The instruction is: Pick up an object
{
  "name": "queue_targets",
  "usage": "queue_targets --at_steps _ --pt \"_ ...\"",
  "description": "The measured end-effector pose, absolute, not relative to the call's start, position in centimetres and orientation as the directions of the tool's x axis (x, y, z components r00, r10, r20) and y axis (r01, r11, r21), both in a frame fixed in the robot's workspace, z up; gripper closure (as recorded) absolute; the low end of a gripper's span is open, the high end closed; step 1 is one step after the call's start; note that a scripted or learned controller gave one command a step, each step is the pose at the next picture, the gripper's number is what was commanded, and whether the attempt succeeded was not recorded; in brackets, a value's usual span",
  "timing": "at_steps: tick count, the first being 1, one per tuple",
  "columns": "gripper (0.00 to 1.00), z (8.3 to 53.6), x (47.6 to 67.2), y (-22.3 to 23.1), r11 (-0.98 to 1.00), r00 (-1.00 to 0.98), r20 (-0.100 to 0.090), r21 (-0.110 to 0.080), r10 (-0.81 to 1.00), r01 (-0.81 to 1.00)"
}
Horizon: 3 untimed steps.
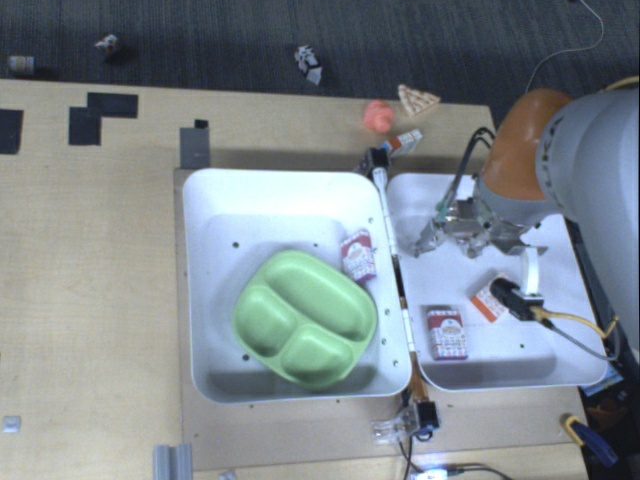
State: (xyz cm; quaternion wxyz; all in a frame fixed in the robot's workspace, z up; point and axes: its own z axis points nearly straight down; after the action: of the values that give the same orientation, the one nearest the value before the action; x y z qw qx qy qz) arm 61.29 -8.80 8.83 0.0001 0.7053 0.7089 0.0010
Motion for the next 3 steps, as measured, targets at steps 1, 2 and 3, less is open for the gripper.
queue_targets --at_steps 1,2,3 --pt "0.00 8.7 54.2 -9.7 0.001 -0.001 -0.001 0.008 1.000 1.000" --pt "1.00 9.9 54.5 -9.6 0.003 -0.003 -0.001 0.014 1.000 1.000" --pt "0.00 9.9 54.4 -9.6 0.003 -0.003 -0.001 0.014 1.000 1.000"
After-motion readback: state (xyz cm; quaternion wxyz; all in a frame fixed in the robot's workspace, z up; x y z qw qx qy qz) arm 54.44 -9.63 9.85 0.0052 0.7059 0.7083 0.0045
